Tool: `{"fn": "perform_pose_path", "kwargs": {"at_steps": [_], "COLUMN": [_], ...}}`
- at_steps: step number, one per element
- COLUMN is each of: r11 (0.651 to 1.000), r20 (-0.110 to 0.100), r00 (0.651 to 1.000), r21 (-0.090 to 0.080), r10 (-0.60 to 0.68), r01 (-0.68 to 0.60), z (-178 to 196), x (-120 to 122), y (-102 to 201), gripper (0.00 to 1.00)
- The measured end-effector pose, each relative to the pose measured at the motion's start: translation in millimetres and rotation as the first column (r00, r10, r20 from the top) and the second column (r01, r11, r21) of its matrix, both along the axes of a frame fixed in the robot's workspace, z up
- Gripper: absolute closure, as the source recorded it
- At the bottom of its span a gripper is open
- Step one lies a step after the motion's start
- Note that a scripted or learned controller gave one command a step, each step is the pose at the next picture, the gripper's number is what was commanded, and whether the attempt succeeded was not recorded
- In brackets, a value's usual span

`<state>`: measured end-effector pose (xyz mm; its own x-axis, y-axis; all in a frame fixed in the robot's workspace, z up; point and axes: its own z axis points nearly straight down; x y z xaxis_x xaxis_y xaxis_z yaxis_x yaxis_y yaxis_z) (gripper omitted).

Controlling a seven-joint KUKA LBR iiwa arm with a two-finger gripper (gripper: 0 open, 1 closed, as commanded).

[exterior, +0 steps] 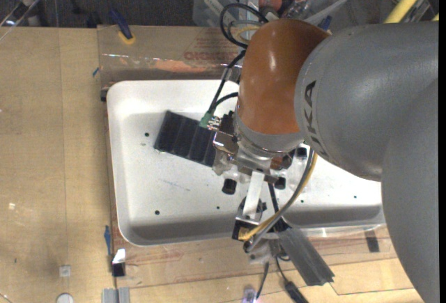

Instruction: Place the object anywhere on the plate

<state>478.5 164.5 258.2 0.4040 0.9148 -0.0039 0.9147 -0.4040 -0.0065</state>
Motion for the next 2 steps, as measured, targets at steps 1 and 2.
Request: {"fn": "perform_pose_path", "kwargs": {"at_steps": [1,2], "r11": [0.995,0.975], "r20": [0.002,0.005], "r00": [0.995,0.975], "r21": [0.001,0.001], "r10": [0.096,0.220], "r01": [-0.096,-0.220], "z": [-96,-113], "x": [0,86], "y": [48,60], "gripper": [1.00,1.00]}}
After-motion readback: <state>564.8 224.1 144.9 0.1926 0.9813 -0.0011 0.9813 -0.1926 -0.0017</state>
